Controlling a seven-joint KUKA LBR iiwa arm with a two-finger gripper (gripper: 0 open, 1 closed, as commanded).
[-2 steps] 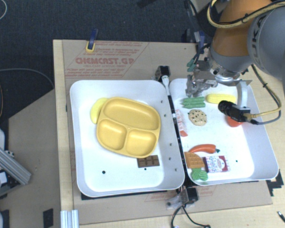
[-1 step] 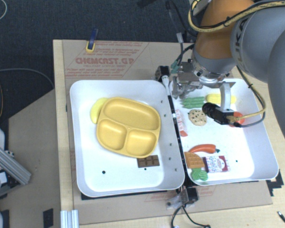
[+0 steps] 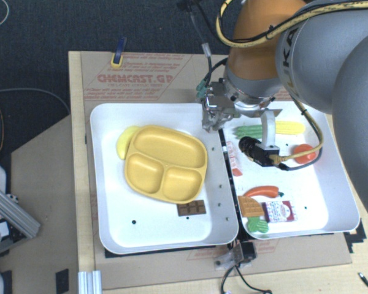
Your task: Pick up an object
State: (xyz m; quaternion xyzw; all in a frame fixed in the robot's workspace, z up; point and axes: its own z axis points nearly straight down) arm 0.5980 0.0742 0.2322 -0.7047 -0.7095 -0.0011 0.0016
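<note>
- Nearest, at the front of the right white plastic bin (image 3: 340, 216), small toy foods lie loose and apart: a green leafy piece (image 3: 258, 226), a tan waffle-like square (image 3: 251, 207), a red chilli-shaped piece (image 3: 261, 192) and a small printed packet (image 3: 278, 212). Any of these could be the pick.
- Beside them, the left white plastic bin (image 3: 107, 182) holds a yellow three-compartment plastic tray (image 3: 165, 163), lying flat over a yellow rounded piece (image 3: 126, 141) it partly hides; a brown chocolate-bar block (image 3: 191, 209) sits just at its front edge.
- Further back, a yellow corn cob (image 3: 289, 128), a green pod-like piece (image 3: 248, 130) and a red-orange rounded piece (image 3: 305, 153) are partly covered by cabling.
- Farthest, the grey two-finger gripper (image 3: 213, 122) hangs over the divide between the bins, apparently poised to descend; whether it is released or clenched I cannot tell.
</note>
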